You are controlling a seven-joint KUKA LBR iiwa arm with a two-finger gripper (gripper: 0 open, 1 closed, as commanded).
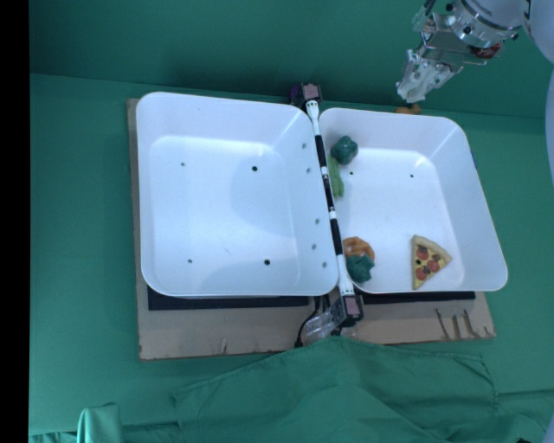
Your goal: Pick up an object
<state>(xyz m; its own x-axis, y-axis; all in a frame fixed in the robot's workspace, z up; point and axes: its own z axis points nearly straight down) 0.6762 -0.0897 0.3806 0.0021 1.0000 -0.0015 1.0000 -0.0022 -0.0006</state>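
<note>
Above the far edge of the right bin (485,260), at the upper right of the camera view, the tool (419,86) is seen hanging from the grey arm (472,22), pointed down and to the left. Whether it is open or closed cannot be told, and nothing can be made out in its grip. Just below its tip, a small orange object (409,109) is seen lying against the outside of the bin's far rim; what it is cannot be told.

Down and to the left of the tool, inside the right bin, a dark green lumpy toy (344,150) is found near the far left corner, with a slim light green piece (334,177) just beside it along the divider. Well below the tool, toward the near side, an orange and green toy (357,258) is seen by the left wall, and a pizza slice toy (427,260) lies flat a little apart to its right.

Far to the left of the tool, the left bin (173,121) is seen. Both bins are carried on a cardboard sheet (216,342) on the green surface (78,216), and folded green cloth (346,394) is seen along the near edge.
</note>
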